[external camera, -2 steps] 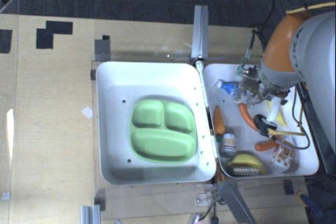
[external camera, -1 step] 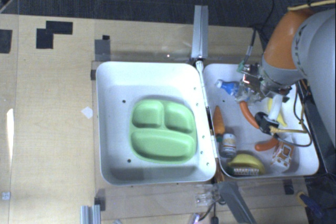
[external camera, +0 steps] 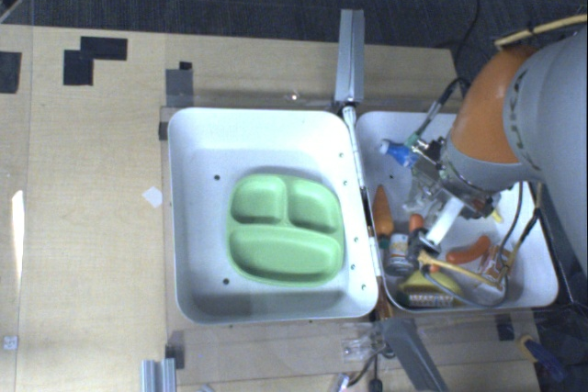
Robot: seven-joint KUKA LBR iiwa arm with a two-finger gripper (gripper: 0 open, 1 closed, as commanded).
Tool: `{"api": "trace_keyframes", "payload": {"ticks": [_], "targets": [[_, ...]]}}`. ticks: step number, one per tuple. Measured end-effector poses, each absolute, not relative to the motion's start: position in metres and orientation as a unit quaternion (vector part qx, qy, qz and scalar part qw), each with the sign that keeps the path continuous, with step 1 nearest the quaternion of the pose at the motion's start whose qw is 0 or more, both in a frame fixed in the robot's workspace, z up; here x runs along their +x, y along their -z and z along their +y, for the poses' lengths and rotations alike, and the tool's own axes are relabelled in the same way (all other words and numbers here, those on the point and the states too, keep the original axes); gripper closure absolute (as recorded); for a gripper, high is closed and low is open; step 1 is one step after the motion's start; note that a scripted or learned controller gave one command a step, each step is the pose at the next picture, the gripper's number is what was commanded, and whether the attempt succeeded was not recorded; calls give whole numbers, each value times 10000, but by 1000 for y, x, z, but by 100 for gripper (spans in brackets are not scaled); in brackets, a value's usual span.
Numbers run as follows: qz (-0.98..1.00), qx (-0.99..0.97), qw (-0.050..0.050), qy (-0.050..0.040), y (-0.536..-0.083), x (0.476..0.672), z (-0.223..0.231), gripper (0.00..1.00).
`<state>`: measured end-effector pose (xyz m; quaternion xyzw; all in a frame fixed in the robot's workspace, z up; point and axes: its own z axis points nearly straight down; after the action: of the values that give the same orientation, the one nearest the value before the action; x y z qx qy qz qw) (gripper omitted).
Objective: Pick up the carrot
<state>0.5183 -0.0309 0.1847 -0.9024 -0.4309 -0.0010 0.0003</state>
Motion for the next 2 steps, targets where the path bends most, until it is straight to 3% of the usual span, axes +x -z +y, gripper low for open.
{"api": "trace_keyframes", "payload": {"ticks": [1,2], "targets": [[-4309,-9024,2,10,-185,518,-31,0],[-3767,-9263,4,0,-113,493,-88,0]]}}
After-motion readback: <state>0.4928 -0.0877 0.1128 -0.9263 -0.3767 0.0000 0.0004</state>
